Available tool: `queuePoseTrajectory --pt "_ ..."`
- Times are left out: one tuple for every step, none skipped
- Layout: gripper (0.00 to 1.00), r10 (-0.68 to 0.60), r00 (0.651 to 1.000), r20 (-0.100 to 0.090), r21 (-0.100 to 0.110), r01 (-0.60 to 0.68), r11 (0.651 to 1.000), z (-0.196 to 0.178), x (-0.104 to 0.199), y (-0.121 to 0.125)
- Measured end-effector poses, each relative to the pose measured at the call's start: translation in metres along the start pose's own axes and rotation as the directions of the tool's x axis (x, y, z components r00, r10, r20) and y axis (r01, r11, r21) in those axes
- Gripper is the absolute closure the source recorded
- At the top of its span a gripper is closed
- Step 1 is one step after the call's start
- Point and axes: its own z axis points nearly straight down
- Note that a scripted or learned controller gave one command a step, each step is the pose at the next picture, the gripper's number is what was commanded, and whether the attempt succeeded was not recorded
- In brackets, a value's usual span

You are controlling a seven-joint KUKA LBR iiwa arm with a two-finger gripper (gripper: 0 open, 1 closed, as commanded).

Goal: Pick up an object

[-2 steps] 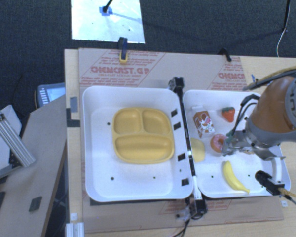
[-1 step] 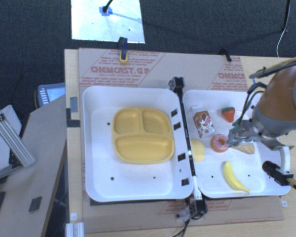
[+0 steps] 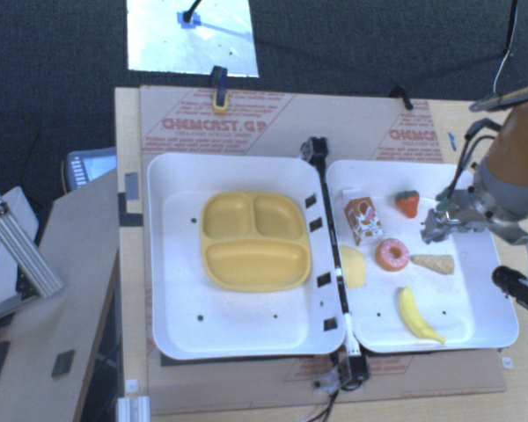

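Two white bins are seen side by side on the tabletop. The left bin (image 3: 172, 236) carries a yellow divided plate (image 3: 253, 240) near its middle. The right bin (image 3: 484, 323) carries the small things. A small carton (image 3: 363, 219) lies near its back left corner, and a strawberry (image 3: 408, 203) lies just beside it toward the back edge. A pink doughnut (image 3: 392, 255) rests in the middle, with a tan wedge (image 3: 434, 263) close on its right. A banana (image 3: 418, 315) lies toward the front edge. A pale yellow round thing (image 3: 353, 266) is set against the left wall of this bin; what it is cannot be made out.

The arm (image 3: 515, 161) is cut off by the right edge of the view. The pincer (image 3: 437, 226) is seen over the right bin, above the wedge and to the right of the strawberry. It is small and blurred, and whether it is open or closed cannot be told. Nothing is seen held in it.
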Motion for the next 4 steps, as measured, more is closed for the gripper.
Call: queuePoseTrajectory --pt "1.00 0.000 1.000 -0.002 0.006 0.000 1.000 0.000 0.000 0.001" --pt "1.00 -0.007 1.000 -0.004 0.005 0.007 1.000 0.006 0.056 0.022" --pt "1.00 -0.006 1.000 -0.004 0.006 0.006 1.000 0.007 0.106 0.028" --pt "1.00 -0.007 1.000 -0.005 0.006 0.007 1.000 0.011 0.161 0.043"
